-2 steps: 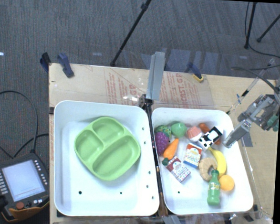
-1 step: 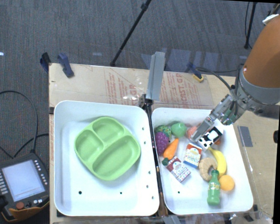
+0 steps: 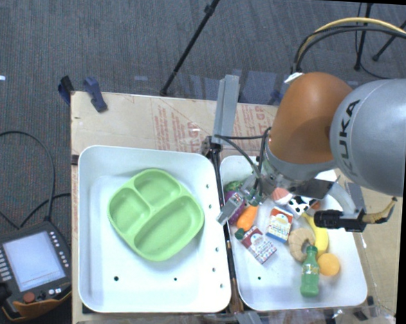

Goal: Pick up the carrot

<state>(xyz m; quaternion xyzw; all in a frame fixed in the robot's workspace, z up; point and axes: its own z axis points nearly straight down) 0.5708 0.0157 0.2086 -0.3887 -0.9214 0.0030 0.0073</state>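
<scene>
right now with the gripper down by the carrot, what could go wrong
1. The carrot lies packed against a purple item and a red packet, so the gripper may catch a neighbour instead.
2. It sits close to the right bin's inner wall; a nudge could wedge it there.
3. The arm hides much of the bin, so contact is hard to judge.

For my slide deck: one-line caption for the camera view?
Pincer poised over the carrot in the right bin; green plate in the left bin.

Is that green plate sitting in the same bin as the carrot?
No. The green plate lies in the left bin, while the carrot is in the right bin.
</scene>
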